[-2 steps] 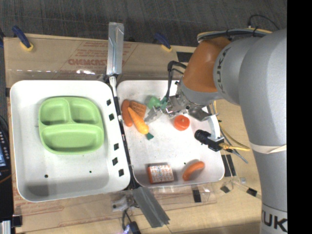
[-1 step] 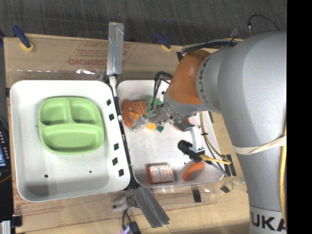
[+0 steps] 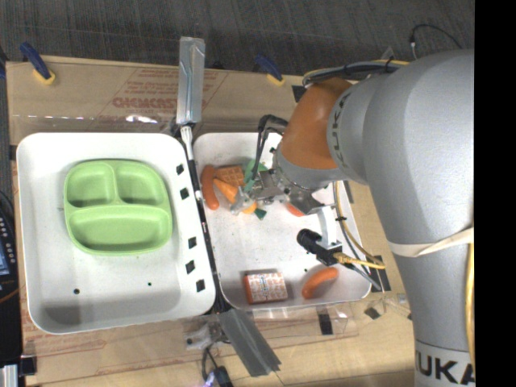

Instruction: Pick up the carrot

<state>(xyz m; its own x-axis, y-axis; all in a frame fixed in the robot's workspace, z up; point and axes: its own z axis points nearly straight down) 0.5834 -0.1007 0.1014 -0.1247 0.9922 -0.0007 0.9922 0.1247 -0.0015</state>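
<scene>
Down low in the right bin [image 3: 242,305], jaws [image 3: 251,193] buried among a cluster of orange pieces near the bin's upper left; apart or together, cannot tell from here. Carrot [image 3: 210,188] lying just left of them, along the bin's left wall, close beside an orange block [image 3: 229,176]. Further out, toward the near wall, a small can [image 3: 264,286] on its side and an orange rounded piece [image 3: 321,281] near it. Over in the left bin [image 3: 32,216], a green divided plate [image 3: 118,206]. Above it all, grey arm [image 3: 411,143] with orange band [image 3: 310,131] reaching in from the right.
</scene>
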